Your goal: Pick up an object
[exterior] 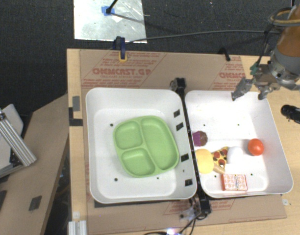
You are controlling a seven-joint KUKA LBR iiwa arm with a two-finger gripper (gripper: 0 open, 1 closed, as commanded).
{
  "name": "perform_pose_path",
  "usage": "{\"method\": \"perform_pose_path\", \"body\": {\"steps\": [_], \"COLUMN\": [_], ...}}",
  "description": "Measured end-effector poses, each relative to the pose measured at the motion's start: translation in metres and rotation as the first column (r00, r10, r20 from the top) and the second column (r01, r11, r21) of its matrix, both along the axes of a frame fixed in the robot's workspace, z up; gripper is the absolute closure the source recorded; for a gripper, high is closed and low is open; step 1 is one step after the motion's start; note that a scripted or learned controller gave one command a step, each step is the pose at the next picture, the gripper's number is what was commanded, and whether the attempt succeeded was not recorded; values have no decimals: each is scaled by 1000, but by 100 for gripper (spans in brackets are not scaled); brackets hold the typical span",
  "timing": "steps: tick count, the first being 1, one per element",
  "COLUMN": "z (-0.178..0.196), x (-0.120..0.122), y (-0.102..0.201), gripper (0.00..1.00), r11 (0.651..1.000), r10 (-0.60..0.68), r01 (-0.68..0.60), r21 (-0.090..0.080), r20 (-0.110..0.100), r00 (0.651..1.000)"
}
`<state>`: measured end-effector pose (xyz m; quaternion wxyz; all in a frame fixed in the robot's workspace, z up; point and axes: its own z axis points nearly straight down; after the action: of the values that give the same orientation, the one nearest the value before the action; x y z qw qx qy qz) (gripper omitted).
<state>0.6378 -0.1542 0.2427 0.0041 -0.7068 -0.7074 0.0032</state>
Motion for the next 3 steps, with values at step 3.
{"method": "perform_pose_path", "body": {"steps": [3], "z": [-85], "x": [-14], "y": [-1], "gripper": [0], "r11": [1000], "r10": [0], "r01": [0], "r21": [-1], "r20": [9], "r00": [1000]}}
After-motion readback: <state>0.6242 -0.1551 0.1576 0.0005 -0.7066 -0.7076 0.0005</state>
